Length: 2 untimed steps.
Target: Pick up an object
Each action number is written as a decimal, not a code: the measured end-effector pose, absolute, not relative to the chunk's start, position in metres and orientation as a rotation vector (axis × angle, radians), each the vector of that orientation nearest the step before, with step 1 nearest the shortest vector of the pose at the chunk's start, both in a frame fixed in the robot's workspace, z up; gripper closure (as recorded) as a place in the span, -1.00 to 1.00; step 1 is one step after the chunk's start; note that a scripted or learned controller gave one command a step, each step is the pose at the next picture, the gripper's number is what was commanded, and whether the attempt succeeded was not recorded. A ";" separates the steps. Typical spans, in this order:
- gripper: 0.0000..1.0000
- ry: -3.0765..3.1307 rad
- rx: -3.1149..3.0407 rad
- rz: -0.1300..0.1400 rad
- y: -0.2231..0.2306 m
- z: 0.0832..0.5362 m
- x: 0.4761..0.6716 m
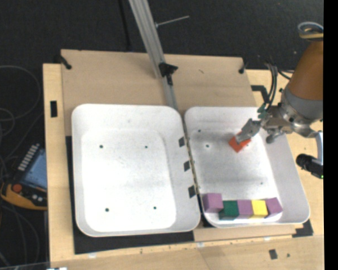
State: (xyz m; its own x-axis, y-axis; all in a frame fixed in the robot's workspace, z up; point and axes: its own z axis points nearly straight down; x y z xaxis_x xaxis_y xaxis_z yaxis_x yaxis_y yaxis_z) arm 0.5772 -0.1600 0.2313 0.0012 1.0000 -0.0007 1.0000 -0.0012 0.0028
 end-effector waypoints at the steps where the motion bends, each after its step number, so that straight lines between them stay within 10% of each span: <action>1: -1.00 2.224 2.220 -0.006 -0.192 0.116 0.634; 2: 1.00 2.224 2.211 -0.002 -0.192 0.132 0.635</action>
